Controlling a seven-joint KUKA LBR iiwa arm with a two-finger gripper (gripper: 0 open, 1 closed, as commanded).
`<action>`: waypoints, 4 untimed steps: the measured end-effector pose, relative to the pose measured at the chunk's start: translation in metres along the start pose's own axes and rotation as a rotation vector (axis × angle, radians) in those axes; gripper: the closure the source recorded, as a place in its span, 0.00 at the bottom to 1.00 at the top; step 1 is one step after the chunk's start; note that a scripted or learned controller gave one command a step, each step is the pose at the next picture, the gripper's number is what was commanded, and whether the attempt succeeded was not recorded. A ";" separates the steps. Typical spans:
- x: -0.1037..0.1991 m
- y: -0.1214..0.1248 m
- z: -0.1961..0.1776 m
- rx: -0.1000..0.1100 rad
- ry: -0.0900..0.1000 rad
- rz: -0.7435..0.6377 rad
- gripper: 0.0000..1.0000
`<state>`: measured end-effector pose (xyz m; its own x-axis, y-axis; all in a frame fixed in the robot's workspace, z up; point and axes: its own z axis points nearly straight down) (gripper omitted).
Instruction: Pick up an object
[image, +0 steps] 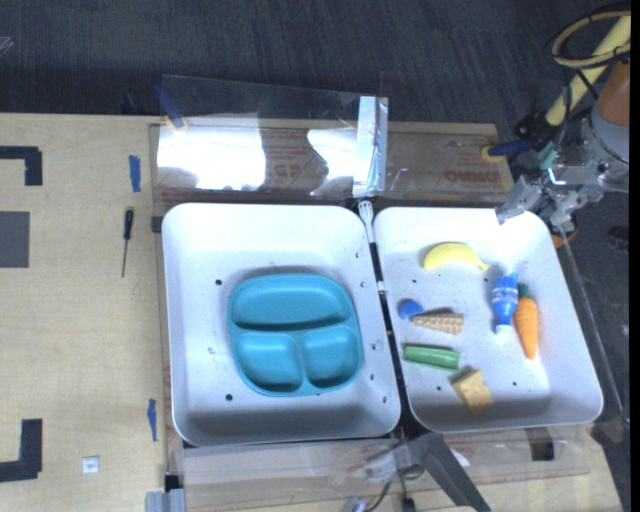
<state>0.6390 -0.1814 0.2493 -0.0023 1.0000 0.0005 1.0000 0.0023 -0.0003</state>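
Two white bins stand side by side on the wooden tabletop (80, 330). The left bin (190, 240) holds a blue tray (293, 332) with three compartments. The right bin (570, 380) holds several small things. A yellow banana (452, 256) lies near the far wall. Below it there is a small blue ball (410, 309), and an ice cream cone (438, 321) lies just beside the ball, on its side. A green pepper (431, 355) lies below the cone, and a tan block (472, 389) is near the front wall. On the right side, a small bottle (503, 301) with a blue cap lies just beside an orange carrot (527, 326).

The gripper (545, 200) is above the far right corner of the right bin, well apart from the things inside. I cannot tell if the jaws are released or clenched, and nothing shows between them.
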 end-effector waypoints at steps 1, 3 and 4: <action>-0.017 -0.005 0.011 0.001 0.000 -0.095 0.00; -0.024 -0.030 0.160 -0.007 0.019 0.147 0.00; -0.030 0.018 0.089 -0.009 -0.003 -0.007 0.00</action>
<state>0.6575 -0.2113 0.1603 -0.0092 1.0000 -0.0024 0.9999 0.0092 0.0083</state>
